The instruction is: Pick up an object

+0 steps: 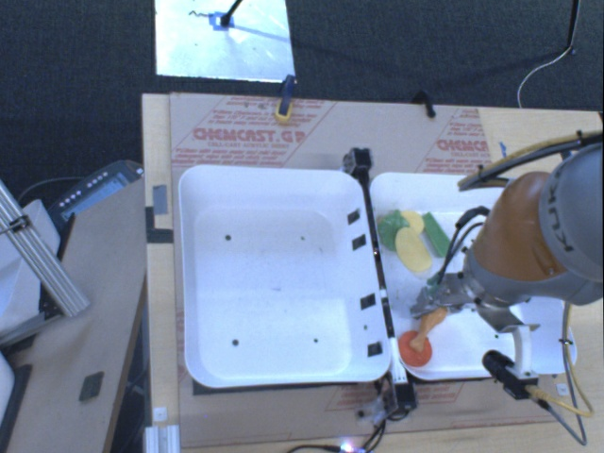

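Nearest the camera, in the near corner of the right bin [472, 370] on the view's left, lies a flat red disc [415, 348]. An orange stick-shaped piece [432, 322] rises from the disc's far edge, slanting further into the bin. It touches or joins the disc; which of the two cannot be told.

The gripper [433, 301] hangs low inside the right bin, directly at the stick's far end. From above, its body hides the tip, so it cannot be told whether the tool is open or closed, or whether it has the orange piece in its grasp. The grey arm with its orange band [517, 234] covers the bin's middle and the side on the view's right.

Further back in the right bin, towards the wall on the view's left, sits a cluster of toy pieces. A large yellow oval [412, 250] comes first, with a green bar [435, 234] just beside it on the arm's side. Behind them are a leafy green piece [391, 226] and a small yellow piece [412, 220], both touching the oval.

The left bin [274, 272] adjoins the right bin along that wall, with black clips [360, 243] spaced down the seam. Beyond the right bin's far rim the bench sheet [396, 130] shows red lettering, and further still a shiny metal plate [222, 26] lies on dark carpet.
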Motion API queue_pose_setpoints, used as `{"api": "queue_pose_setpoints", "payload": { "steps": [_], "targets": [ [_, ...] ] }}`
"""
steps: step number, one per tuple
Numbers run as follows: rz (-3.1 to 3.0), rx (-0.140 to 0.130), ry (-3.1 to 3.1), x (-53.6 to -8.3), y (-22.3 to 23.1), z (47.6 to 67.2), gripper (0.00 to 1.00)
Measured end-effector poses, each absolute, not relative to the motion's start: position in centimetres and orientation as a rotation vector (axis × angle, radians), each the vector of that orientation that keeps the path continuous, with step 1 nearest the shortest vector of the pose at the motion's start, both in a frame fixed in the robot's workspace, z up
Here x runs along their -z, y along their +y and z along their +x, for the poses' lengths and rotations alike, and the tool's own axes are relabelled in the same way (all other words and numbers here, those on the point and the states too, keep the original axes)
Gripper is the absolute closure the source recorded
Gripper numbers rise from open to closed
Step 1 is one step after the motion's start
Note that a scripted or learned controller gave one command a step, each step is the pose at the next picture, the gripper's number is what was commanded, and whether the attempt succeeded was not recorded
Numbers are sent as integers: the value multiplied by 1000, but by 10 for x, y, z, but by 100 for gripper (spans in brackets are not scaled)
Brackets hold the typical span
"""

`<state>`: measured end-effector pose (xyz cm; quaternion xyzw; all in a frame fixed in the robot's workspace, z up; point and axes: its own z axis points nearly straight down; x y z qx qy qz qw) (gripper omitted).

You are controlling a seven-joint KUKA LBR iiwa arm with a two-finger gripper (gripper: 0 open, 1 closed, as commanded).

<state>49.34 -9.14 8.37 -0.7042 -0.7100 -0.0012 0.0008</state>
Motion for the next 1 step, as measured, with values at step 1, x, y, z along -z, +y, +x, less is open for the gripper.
{"api": "queue_pose_setpoints", "payload": {
  "steps": [1],
  "targets": [
    [-2211, 16, -2241, -190, -15, 498, 100]
  ]
}}
